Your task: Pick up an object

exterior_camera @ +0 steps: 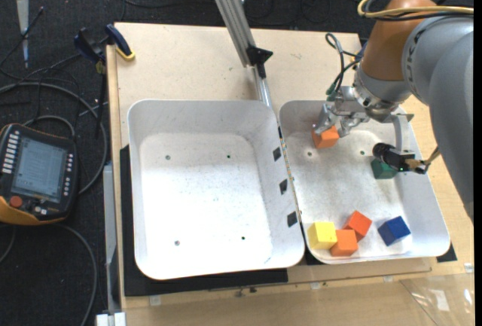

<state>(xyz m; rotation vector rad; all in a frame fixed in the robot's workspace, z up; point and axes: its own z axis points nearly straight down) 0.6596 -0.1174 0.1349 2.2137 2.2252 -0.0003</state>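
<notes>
The right bin [422, 200] holds 6 small blocks; the left bin [151, 129], touching it along a shared rim, shows a white floor flecked with dark specks. A row of black clips [285, 169] sits on that shared rim.

Counted by colour, the right bin has 3 orange, 1 yellow, 1 blue and 1 green. The lone orange block [326, 138] lies at the far end of the right bin, near the left wall. The gripper [332, 128] stands directly over it, its tip at the block's top edge. From this angle it cannot be told how far the gripper is open, or whether it has hold of the block.

At the near end lie 4 blocks close together: the yellow block [324, 233]; just beside it the front orange block [345, 242]; touching that, the tilted orange block [360, 223]; and the blue block [393, 230], slightly apart to the right.

The green block [382, 171] lies mid-bin near the right wall, partly covered from above, so its shape is hard to make out. The arm [429, 46] is cut off at the right edge.
</notes>
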